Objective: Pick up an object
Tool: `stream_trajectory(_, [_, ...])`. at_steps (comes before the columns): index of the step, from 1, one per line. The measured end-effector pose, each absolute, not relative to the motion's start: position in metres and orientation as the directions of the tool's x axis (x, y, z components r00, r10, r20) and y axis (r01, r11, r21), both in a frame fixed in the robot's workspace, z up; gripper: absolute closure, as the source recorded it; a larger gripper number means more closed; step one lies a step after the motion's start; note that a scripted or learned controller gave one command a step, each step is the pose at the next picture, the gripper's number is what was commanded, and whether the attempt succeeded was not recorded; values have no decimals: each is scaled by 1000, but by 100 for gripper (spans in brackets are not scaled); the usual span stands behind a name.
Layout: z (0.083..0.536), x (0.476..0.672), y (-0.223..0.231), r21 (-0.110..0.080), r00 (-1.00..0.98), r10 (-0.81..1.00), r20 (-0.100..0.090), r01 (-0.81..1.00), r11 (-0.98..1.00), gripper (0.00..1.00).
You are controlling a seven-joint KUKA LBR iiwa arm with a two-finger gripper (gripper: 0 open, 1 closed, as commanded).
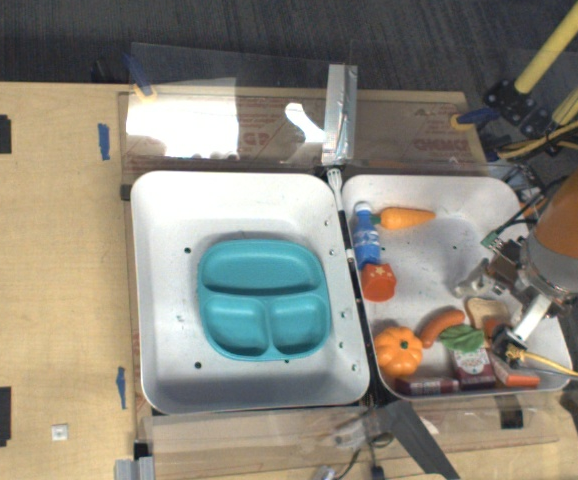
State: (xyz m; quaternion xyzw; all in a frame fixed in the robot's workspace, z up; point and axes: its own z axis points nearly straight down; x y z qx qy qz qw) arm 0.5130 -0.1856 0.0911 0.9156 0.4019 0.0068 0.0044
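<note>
The right bin (439, 193) holds several toy foods. A carrot (406, 218) lies near its back, beside a blue bottle (366, 236) and a red-orange piece (378, 283). At the front are a small pumpkin (398, 351), a sausage (441, 323), a tan slice (486, 313), and a dark red bottle with a green top (470, 358). My gripper (481, 288) hangs low over the bin's right side, just above the tan slice and right of the sausage. Nothing shows as held.
The left bin (159, 268) carries a teal divided plate (264, 298). A clear plastic panel (229, 118) stands behind the bins. Yellow rods and cables (544, 58) sit at the back right. The arm's orange band (574, 228) overhangs the right bin's edge.
</note>
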Motion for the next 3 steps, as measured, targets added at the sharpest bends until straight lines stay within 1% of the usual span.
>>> stream_trajectory(1, [91, 485, -180, 16, 758, 652, 9, 652, -758, 0])
stream_trajectory(2, [92, 535, -98, 8, 914, 405, 13, 405, -914, 0])
stream_trajectory(3, [189, 633, -75, 0, 949, 316, 5, 316, -949, 0])
